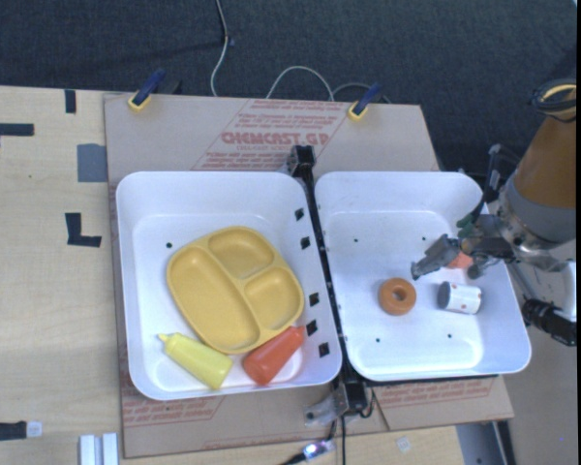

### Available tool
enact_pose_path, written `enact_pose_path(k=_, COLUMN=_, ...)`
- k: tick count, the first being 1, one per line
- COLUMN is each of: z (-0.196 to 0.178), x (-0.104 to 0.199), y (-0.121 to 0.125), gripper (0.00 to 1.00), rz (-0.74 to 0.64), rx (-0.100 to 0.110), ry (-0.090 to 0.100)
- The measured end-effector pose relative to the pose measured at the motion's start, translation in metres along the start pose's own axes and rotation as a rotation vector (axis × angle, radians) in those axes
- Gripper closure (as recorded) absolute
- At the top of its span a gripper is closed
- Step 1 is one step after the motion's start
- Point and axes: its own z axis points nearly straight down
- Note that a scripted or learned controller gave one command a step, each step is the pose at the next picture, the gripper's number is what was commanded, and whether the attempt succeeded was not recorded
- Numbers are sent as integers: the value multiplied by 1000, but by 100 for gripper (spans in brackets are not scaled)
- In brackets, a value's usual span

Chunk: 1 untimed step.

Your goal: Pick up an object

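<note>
In the right bin (368, 211) lie a brown doughnut-shaped ring (398, 296) and a short white cylinder (459, 297) on its side. My gripper (452, 263) hangs low over the bin's right part, just above and behind the white cylinder. Its dark fingers (429, 260) are spread, so it is open. A small orange-red bit (463, 259) shows in the gap; I cannot tell whether it is gripped or lying in the bin. The doughnut is to the gripper's lower left, apart from it.
The left bin (145, 201) holds a yellow divided plate (234, 286), a yellow squeeze bottle (196, 356) and a red-orange bottle (272, 355) along the front. A black divider (315, 250) runs between the bins. The arm (547, 177) reaches in from the right.
</note>
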Motion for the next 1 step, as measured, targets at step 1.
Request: enact_pose_path(k=1, z=-6, x=0, y=2, gripper=0, rz=-4, rx=-12, ry=-2)
